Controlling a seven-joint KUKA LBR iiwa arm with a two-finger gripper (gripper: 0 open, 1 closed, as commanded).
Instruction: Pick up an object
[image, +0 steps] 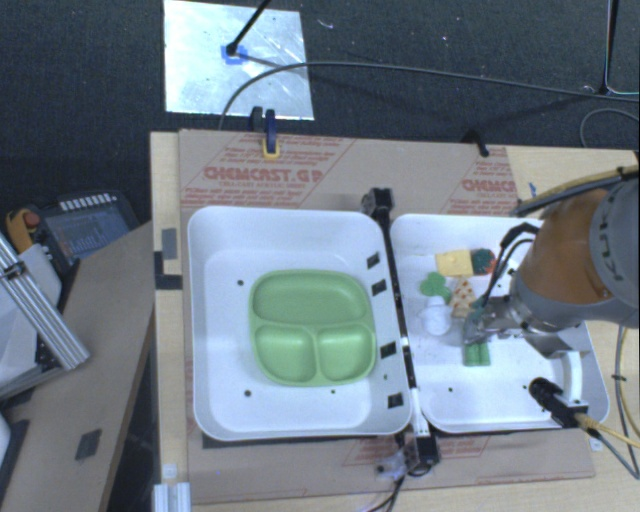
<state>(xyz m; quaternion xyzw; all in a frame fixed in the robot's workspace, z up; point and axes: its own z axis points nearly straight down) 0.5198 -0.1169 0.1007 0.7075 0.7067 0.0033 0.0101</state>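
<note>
Several small objects lie in the right bin (500, 405): a yellow block (453, 262), a dark green and orange piece (483, 260), a green leafy piece (433, 286), a tan spotted piece (462, 297), a white piece (435, 321) and a green block (476, 354). My gripper (480, 328) hangs low in this bin, right above the green block's far end and just right of the tan piece. The arm's orange band (560, 255) covers the bin's right side.
The left bin (215, 300) holds a green divided plate (310, 327). A black divider with clips (390, 300) runs between the bins. A black part of the arm (552, 398) sits near the right bin's front right corner.
</note>
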